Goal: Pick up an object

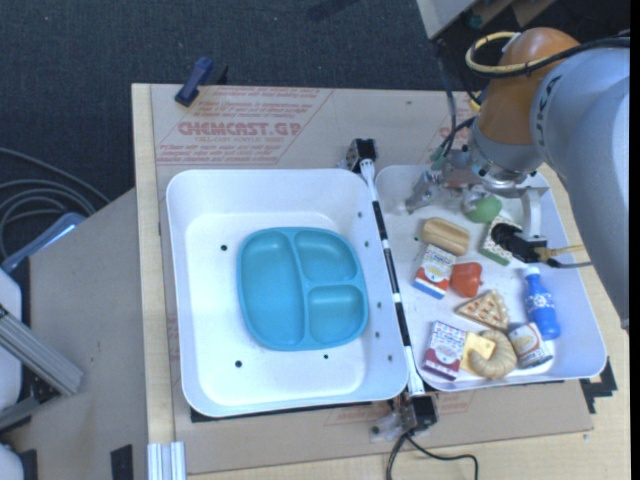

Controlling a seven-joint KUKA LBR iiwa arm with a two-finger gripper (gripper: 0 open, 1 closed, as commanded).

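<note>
Reaching in from the right, the smooth grey arm with its glossy orange band hangs over the far end of the right bin. The gripper sits low there beside a small rounded green piece, but whether it is wide or narrow I cannot tell, and nothing is seen held in it.

That shallow white plastic bin is crowded with toy food: a tan bread-roll cylinder, a red-and-white carton, a rounded red piece, a triangular pizza slice, a blue bottle, a yellow cheese wedge, a ring-shaped bagel and a second flat red packet.

In the left bin lies a matte teal plate with rounded corners and three compartments.
</note>
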